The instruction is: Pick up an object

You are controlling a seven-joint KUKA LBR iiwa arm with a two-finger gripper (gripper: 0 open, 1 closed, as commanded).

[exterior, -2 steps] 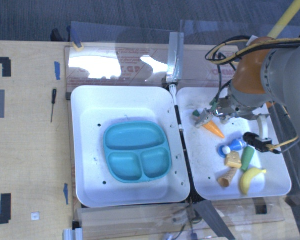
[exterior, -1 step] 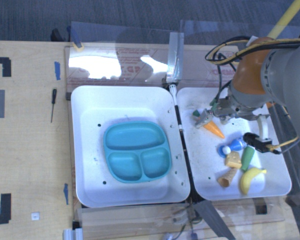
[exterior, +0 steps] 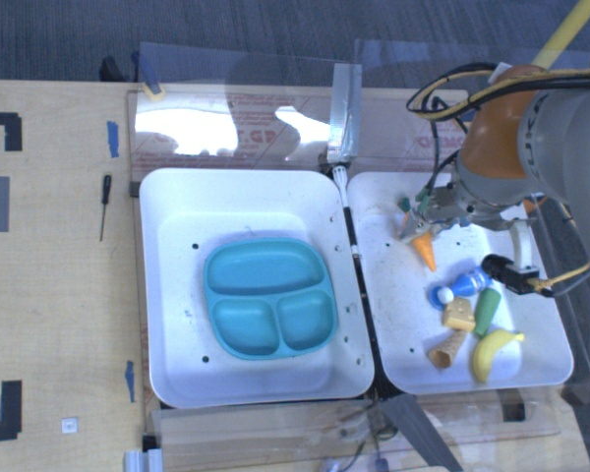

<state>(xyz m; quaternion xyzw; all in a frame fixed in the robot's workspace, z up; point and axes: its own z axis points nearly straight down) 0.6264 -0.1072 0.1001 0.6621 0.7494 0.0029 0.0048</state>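
Note:
My gripper [exterior: 420, 226] hangs low over the upper left part of the right bin [exterior: 388, 313], under the grey arm with its orange band [exterior: 497, 131]. A small orange carrot [exterior: 427, 251] lies on the bin floor just below the gripper tip, touching or nearly touching it. Further right and nearer the front lie a blue and white toy [exterior: 461, 287], a green piece [exterior: 488, 308], a tan piece [exterior: 458, 316], a cone-shaped toy [exterior: 445, 348] and a yellow banana [exterior: 492, 351].
The left bin [exterior: 167, 264] holds a teal divided plate [exterior: 268, 296]. A metal divider post [exterior: 344, 126] rises between the bins at the back. Black and yellow cables [exterior: 516, 275] trail from the arm over the right bin's right side.

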